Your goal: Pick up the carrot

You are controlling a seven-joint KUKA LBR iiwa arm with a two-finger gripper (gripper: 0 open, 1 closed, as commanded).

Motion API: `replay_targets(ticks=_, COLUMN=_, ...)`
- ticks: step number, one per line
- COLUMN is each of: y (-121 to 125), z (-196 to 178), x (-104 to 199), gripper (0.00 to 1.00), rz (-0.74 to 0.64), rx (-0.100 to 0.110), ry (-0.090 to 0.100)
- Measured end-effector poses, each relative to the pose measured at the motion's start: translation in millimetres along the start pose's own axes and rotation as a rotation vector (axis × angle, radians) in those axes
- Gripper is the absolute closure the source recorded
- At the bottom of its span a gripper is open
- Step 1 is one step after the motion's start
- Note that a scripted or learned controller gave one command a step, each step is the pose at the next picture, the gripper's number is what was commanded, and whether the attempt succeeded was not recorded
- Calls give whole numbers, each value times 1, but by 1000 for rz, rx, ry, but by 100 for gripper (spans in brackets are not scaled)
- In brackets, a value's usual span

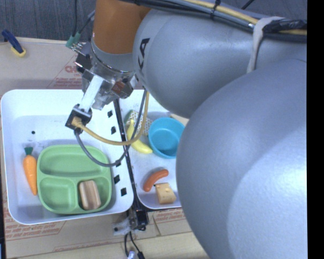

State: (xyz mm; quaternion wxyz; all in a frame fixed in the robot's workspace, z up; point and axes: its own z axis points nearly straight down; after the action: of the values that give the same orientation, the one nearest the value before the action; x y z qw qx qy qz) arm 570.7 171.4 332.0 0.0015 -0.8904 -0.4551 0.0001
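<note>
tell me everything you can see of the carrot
The carrot is an orange taper with a green leafy top, smooth like toy plastic. It lies flat on the floor of the left bin, close along its left wall, green end pointing to the far side and the tip toward the near side. Its right flank runs beside the green tray, so close I cannot tell if they touch. Nothing grips it.

Grey arm [216, 63] reaches in from right; orange band [116, 20] above wrist [112, 58]; pincer [105, 88] angled downward.
</note>
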Motion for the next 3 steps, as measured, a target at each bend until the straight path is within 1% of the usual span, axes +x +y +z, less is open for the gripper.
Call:
replay_targets(ticks=1, y=41, z=-22, x=30, gripper=100, rz=223, rx=2, ry=-9)
replay_targets(ticks=2, y=72, z=-20, x=-5, gripper=100, rz=-76, rx=9, ry=-10)
replay_targets(ticks=3, y=85, z=63, x=-85, gripper=100, rz=-375, rx=9, ry=-10)
